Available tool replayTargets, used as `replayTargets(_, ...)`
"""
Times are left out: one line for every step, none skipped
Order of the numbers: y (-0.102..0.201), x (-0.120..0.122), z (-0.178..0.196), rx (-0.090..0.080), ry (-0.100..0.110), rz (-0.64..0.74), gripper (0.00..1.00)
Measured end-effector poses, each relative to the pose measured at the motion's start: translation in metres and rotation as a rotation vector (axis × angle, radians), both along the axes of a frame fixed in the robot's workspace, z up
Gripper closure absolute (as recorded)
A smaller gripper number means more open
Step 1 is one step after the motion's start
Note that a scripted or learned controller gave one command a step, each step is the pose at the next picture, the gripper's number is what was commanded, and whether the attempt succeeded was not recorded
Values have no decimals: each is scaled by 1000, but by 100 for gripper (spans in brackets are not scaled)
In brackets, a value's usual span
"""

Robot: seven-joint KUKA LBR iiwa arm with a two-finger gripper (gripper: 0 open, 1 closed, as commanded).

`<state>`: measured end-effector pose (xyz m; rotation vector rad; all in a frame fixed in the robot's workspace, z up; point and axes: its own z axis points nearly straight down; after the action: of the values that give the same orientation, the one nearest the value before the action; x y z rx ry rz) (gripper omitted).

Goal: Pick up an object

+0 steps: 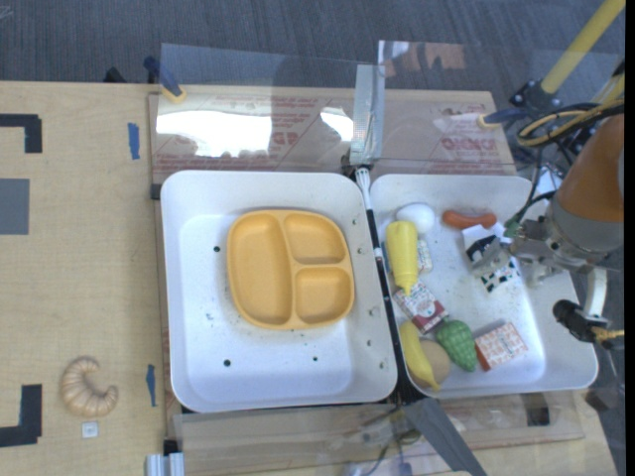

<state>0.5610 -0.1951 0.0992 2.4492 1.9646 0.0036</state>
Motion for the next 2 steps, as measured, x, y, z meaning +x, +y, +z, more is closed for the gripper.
replayTargets(9,40,25,-1,-1,138,0)
replayTargets(16,16,-12,1,0,-69,0)
